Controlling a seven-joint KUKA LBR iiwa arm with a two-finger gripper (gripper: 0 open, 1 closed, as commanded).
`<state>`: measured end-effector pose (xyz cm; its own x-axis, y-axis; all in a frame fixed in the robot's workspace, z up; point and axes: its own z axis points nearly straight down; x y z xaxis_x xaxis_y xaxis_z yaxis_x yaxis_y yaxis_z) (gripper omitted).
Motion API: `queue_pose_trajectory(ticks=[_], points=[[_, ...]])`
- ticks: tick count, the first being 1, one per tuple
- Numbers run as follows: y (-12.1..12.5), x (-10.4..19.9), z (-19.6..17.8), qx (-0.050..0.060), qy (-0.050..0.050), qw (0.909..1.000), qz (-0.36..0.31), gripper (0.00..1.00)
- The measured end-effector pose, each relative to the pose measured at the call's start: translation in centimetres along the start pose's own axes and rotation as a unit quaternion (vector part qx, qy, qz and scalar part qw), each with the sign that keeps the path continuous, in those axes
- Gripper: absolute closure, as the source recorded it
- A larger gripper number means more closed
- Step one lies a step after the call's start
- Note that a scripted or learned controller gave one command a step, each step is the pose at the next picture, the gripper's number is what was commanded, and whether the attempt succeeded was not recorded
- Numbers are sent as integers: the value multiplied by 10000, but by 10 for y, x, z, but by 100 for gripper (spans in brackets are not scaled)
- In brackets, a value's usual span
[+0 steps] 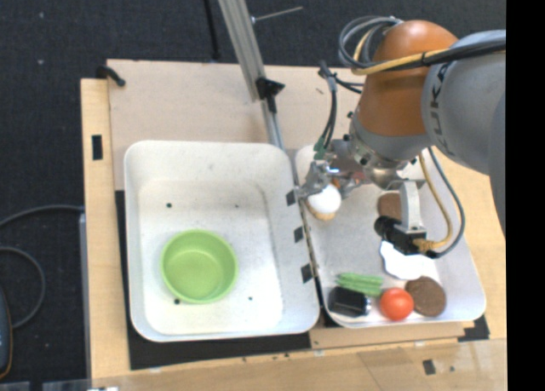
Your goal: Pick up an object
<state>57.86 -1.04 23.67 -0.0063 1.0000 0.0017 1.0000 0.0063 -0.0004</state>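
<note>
My gripper (pixel 323 188) hangs over the left edge of the right bin (pixel 464 283), close to the divider between the bins. A small white ball (pixel 324 203) sits at its fingertips, and the fingers look shut on it from either side. The ball appears raised over the bin's rim. The grey wrist with its orange band (pixel 409 57) covers the far part of the right bin.
A green bowl (pixel 198 266) lies in the left bin (pixel 170 176). The right bin's near end holds a green pod (pixel 359 281), a black block (pixel 347 301), a red tomato (pixel 396 303), a brown disc (pixel 427 296) and a white piece (pixel 400 261). A metal pole (pixel 247 40) rises behind the bins.
</note>
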Motion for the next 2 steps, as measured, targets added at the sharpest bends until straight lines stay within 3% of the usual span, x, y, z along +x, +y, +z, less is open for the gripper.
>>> queue_pose_trajectory(ticks=[1,2], points=[[-10,49,2,0,-2,10000,17,100],[-10,49,2,-4,-2,10000,28,0]])
